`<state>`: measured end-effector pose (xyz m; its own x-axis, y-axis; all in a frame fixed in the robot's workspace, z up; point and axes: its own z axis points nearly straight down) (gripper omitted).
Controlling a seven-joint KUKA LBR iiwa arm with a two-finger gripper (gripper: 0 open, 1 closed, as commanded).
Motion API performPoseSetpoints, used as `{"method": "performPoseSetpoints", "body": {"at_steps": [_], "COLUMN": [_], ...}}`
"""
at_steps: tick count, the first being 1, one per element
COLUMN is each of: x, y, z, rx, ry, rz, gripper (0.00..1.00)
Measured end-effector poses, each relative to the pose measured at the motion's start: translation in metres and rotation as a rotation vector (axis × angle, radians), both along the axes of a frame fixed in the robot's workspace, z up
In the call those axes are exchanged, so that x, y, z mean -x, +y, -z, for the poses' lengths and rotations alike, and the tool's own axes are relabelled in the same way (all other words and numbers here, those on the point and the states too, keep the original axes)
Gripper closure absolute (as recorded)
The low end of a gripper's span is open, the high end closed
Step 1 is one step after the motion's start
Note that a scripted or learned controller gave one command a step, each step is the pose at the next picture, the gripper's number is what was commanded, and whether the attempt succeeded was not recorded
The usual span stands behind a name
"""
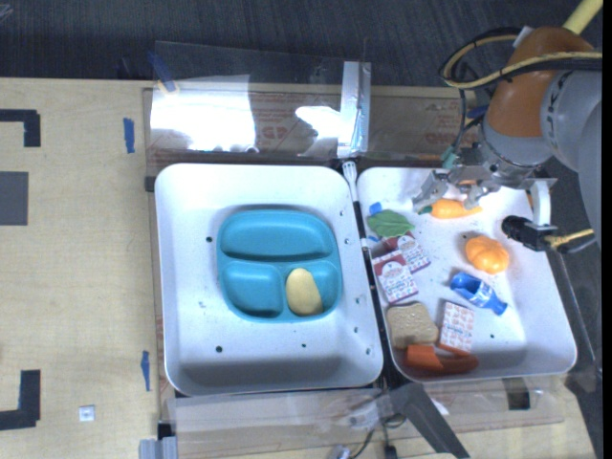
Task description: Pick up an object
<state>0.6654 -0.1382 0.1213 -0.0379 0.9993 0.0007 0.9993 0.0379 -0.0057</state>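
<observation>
My gripper (449, 195) hangs over the back of the right bin (545, 338), open. An orange oblong item (451, 209) lies right under it, about in line with the gap between the fingertips; I cannot tell if they touch it. In the same bin lie a green leaf-shaped piece (389, 223), a round orange fruit (488, 253), a blue bottle (476, 292), red-and-white packets (397, 266), a bread slice (413, 323) and a red-orange piece (435, 357).
The left bin (182, 342) holds a blue divided tray (273, 247) with a yellow oval item (303, 292) in its lower right compartment. A shiny clear panel (249, 113) stands behind the bins. The arm's wrist (526, 94) and cables loom over the right bin's back corner.
</observation>
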Motion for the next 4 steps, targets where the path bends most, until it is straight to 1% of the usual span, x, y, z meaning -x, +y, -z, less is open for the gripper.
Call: {"method": "performPoseSetpoints", "body": {"at_steps": [1,2,3,4], "x": [-0.003,0.061,0.128,0.160], "y": [-0.006,-0.051,-0.053,-0.037], "z": [0.034,0.035,0.034,0.034], "rx": [0.002,0.003,0.002,0.001], "ry": [-0.011,-0.007,-0.010,-0.013], "rz": [-0.044,-0.055,-0.041,-0.196], "gripper": [0.00,0.00,0.00,0.00]}}
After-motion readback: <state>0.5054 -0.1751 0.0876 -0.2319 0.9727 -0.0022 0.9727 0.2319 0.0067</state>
